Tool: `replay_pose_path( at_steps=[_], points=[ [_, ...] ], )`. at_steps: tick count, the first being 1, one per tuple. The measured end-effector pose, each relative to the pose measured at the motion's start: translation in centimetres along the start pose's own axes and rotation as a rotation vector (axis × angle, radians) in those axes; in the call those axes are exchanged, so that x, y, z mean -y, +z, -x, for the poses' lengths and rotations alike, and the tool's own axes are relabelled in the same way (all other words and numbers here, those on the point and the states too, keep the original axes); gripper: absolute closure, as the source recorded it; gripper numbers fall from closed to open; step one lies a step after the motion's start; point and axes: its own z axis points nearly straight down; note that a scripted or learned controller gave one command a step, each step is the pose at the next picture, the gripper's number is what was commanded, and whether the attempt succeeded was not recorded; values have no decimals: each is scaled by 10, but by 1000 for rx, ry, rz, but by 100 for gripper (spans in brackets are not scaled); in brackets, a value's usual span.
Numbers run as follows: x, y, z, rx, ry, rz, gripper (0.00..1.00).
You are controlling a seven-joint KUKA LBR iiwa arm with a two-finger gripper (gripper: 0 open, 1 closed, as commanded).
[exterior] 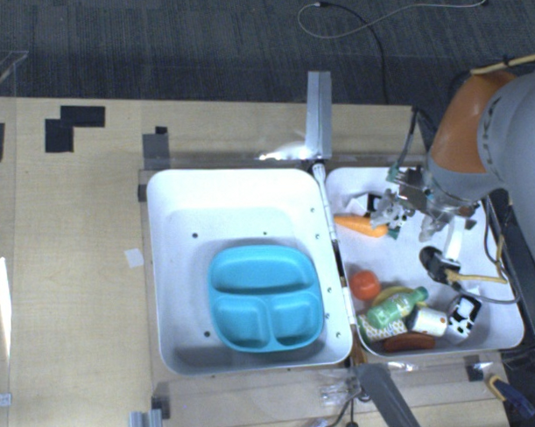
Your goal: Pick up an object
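Observation:
The right bin [508,335] holds an orange carrot [359,224] lying across its upper left part, with its green end pointing right. My gripper [394,211] hangs low over the bin, right at that green end of the carrot. I cannot see whether it touches the carrot. Nearer the front lie an orange-red ball [365,284], a green bottle [395,307] on a yellow item [384,295], a white cylinder [427,321], a dark red item [409,342] and a small black-and-white object [464,315].
The left bin [177,255] holds a blue divided plate [265,296] in its front half. A metal divider [331,241] separates the two bins. The arm's grey and orange body [475,131] looms over the right bin's back right corner.

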Motion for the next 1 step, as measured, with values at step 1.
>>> replay_pose_path(
  at_steps=[1],
  points=[
    [-42, 65, -20, -1, -108, 7, 0]
  ],
)
